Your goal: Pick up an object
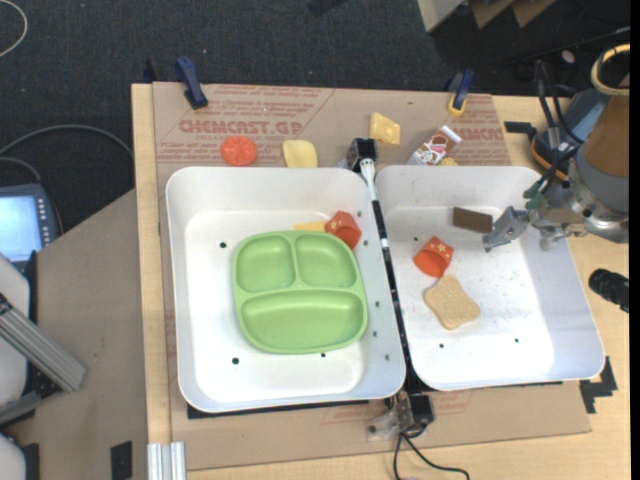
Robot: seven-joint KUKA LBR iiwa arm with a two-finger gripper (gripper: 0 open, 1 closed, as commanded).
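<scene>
The right bin (560,313) holds three loose things. A dark brown block (471,218) lies near its back, a small red piece (433,257) sits left of centre, and a tan bread slice (451,303) lies in front of that. My gripper (503,230) hangs low over the right bin's back right part, just to the right of the brown block and close to it. Nothing shows in its grasp.
The left bin (195,268) carries a green divided plate (298,291), with an orange-red piece (344,228) and a yellow bit (309,226) behind it. On the cardboard behind the bins lie a red disc (238,151), yellow pieces (299,153) (385,128) and a small carton (434,148).
</scene>
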